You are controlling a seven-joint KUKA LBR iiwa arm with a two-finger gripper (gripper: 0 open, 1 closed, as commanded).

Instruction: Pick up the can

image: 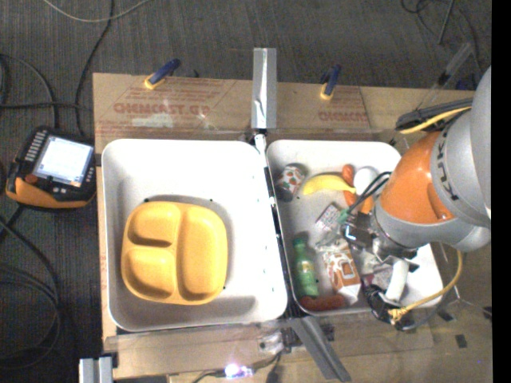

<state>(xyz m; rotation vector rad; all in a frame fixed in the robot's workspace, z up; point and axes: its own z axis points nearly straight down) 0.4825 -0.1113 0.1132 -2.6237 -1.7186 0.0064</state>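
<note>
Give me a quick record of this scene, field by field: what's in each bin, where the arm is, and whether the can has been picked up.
left bin: yellow divided tray
right bin: banana, green bottle, round patterned ball, packets and small items
arm: over the right bin's right half, covering part of its contents
gripper: low among the clutter, fingers hidden
can: cannot be told apart in the clutter
pickup: not visible as done

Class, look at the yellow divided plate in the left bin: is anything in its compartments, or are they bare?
Bare. The yellow plate lies flat in the left bin, and all its compartments show plain yellow surface.
</note>
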